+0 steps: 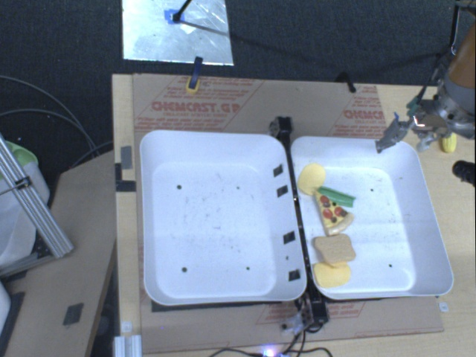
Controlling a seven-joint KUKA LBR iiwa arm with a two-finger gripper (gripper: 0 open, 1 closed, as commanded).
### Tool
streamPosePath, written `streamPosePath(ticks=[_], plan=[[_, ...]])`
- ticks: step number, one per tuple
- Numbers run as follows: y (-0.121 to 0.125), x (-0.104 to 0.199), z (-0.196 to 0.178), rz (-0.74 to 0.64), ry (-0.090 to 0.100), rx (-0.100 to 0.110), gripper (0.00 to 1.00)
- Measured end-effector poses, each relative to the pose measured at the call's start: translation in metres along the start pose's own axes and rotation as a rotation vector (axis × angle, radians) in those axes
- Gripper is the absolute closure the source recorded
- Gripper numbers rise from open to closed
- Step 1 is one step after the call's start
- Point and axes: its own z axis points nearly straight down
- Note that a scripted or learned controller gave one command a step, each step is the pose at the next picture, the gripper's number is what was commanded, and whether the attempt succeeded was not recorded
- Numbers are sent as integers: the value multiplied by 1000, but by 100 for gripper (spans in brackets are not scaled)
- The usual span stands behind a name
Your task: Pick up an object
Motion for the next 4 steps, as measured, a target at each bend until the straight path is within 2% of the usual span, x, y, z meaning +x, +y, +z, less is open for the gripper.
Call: streamPosePath(ticks=[1,2,3,4], plan=[[-20,17,158,1,4,10,0],[-11,77,115,-7,1,-2,0],[-77,108,156,1,4,11,0],[-73,105,142,1,1,-1,100]])
